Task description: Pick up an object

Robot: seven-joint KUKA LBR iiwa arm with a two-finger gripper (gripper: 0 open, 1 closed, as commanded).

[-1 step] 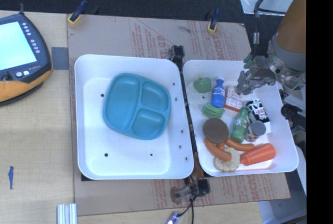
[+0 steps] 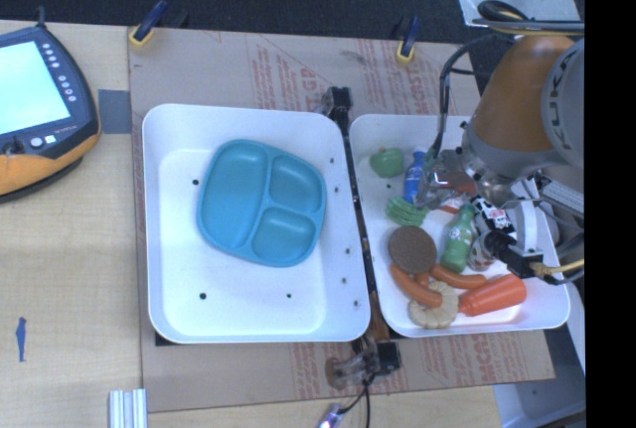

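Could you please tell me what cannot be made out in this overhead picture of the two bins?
- End effector: the wrist above covers it, so finger state is unreadable.
- Right bin: the arm hides its right part.
- Small items by the green bottle: too crowded and small to identify.
- Handheld screen: cut off by the left edge.

Lighting's pretty bright and even here, looks like it comes from overhead. The two white bins (image 2: 159, 217) are nearly blown out, so their rims and floors blend together, and the tablet screen (image 2: 25, 93) at the left edge is pure white glare. Shadows are soft and short, just a thin dark line under the blue plate (image 2: 262, 203) and along the bin walls. The whole shot is a bit soft and low-res; the small items in the right bin (image 2: 370, 247) smear together, and the arm's wrist (image 2: 517, 118) is probably slightly out of focus.
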